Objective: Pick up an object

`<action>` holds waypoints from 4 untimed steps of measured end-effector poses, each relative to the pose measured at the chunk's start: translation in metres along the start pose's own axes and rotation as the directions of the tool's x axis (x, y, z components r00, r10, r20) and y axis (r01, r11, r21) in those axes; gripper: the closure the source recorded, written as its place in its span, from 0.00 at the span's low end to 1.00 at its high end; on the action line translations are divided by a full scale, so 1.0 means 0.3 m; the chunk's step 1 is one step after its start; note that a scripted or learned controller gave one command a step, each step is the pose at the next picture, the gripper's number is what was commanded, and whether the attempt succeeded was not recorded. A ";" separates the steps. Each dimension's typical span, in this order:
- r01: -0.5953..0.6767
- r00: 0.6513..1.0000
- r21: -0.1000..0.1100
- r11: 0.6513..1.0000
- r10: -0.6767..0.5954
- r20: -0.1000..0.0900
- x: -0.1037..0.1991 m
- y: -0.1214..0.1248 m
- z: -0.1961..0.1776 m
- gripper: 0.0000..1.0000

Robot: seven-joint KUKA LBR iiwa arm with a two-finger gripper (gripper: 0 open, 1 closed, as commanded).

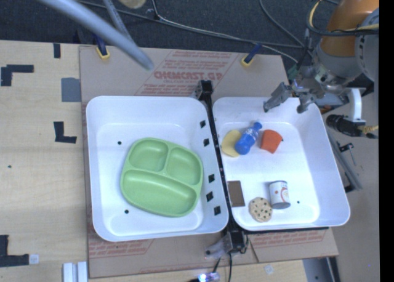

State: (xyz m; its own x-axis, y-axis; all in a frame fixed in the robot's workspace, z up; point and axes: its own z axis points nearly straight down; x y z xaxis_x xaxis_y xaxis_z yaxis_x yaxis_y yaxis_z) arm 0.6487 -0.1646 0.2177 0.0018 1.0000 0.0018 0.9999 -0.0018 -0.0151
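Observation:
My gripper (289, 99) hangs over the far edge of the right bin (320, 151), its two fingers spread apart with nothing between them. Below it in that bin lie a blue bottle (247, 138), a yellow round piece (230, 142) and an orange-red block (271, 140). Nearer the front sit a small white can with a red label (279, 194), a cookie (260, 209) and a brown flat square (235, 193).
The left bin (104, 127) holds a green divided plate (162, 176). A black divider (212, 151) separates the bins. Cables run across the dark back area, and a grey pole (74, 10) crosses the upper left.

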 end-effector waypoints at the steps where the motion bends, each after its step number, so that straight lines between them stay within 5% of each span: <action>1: 0.003 1.000 -0.014 1.000 -0.003 0.002 0.001 0.009 -0.030 0.00; 3: 0.005 1.000 -0.010 1.000 -0.005 0.003 0.039 0.027 0.387 0.00; 4: 0.005 1.000 -0.014 1.000 -0.005 0.004 0.043 0.028 0.445 0.00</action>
State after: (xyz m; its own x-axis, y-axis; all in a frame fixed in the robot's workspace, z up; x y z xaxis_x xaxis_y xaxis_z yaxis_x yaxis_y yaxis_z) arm 0.6552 -0.1516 0.0842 -0.0030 1.0000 -0.0018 1.0000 0.0030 -0.0009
